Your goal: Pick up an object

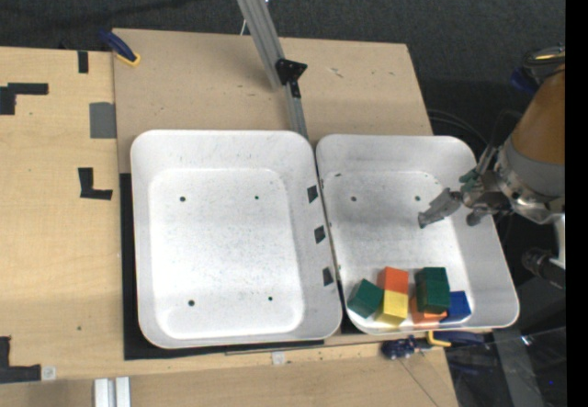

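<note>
Fingers [450,209] apart, holding nothing, over right shallow white bin [367,166]; small coloured blocks [409,296] clustered toward 6 o'clock.

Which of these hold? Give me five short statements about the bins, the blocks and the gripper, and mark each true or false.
1. The blocks lie in the right bin. True.
2. The blocks are spread evenly over the bin floor. False: they are bunched together at the near edge of the right bin.
3. The gripper is above the right bin, apart from the blocks. True.
4. The gripper holds the yellow block. False: the yellow block lies in the cluster, beside the green block.
5. The orange block sits in the left bin. False: it is in the right bin, touching the yellow block.
</note>
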### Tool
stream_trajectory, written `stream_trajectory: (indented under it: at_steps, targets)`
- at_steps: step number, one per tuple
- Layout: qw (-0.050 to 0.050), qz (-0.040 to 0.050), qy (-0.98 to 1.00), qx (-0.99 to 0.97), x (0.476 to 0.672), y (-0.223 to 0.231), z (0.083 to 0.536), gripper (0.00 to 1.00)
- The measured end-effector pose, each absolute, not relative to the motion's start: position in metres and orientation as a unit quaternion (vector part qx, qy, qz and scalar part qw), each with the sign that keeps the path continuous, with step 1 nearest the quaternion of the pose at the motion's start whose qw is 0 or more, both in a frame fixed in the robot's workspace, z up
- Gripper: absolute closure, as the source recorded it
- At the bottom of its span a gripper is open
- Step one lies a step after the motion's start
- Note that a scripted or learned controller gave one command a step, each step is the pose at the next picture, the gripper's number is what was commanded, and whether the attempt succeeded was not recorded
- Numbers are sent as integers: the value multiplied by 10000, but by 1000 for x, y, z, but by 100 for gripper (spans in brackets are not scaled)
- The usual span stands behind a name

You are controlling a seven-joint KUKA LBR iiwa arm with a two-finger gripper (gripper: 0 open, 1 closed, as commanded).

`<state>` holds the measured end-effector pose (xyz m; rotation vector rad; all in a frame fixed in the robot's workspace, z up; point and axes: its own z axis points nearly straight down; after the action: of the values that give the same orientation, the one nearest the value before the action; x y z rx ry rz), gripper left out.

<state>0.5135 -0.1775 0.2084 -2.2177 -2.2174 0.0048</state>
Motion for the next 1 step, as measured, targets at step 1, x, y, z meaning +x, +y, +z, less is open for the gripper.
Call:
stream_trajectory:
  at_steps: [1]
  targets:
    - [10,2,-7078,-7065,515,-177,211,0]
